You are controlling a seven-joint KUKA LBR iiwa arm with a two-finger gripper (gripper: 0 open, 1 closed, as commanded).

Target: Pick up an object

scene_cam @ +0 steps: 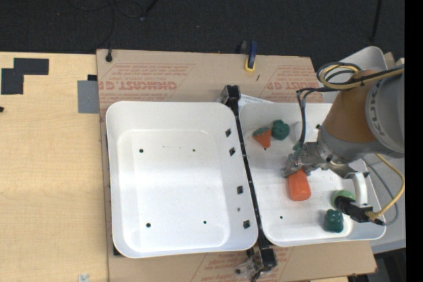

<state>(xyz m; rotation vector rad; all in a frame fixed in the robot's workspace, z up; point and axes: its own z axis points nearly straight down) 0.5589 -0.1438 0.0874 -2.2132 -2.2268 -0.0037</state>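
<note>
You cannot tell whether the gripper (295, 166) is spread or pressed together: the wrist and the bulky arm (357, 119) sit over it, and its tip is a small dark tangle from this height. It hangs low in the right bin (310, 239), just at the upper end of the orange cylinder (299, 187), which lies on the bin floor near the middle. Whether the two touch is unclear, and nothing shows the cylinder being pinched.

The arm covers the bin's far right corner. Up towards the back of the same bin you have a small orange piece (264, 138) just beside a dark green piece (281, 129). A green block (332, 221) lies near the front right corner. The left bin (172, 175) sits alongside.
</note>
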